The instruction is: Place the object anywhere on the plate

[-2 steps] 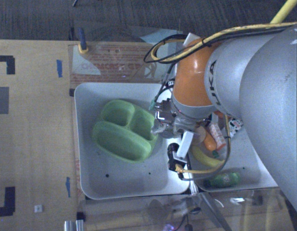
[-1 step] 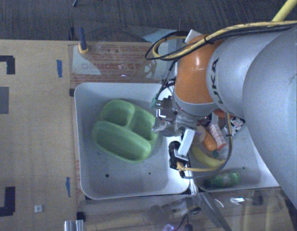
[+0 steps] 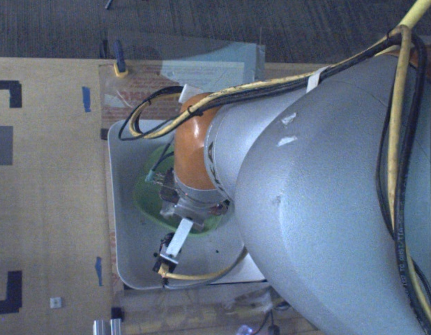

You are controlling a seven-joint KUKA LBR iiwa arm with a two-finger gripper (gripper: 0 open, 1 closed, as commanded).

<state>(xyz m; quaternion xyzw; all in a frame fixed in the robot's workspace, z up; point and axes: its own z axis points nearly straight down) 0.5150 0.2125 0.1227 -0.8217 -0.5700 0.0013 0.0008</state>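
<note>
A green plate [image 3: 147,192] lies in the white bin [image 3: 128,246], mostly covered by the arm. The grey arm with its orange band [image 3: 193,149] reaches in from the right and hangs right over the plate. Its wrist [image 3: 184,201] blocks the gripper and the plate's middle. Whatever object may be on or above the plate is hidden under the wrist.
The bin's left wall [image 3: 111,187] borders a wooden bench [image 3: 48,187] with black and blue tape marks. Yellow cables [image 3: 201,274] loop across the bin's near corner and over the arm. The large grey arm body fills the right side.
</note>
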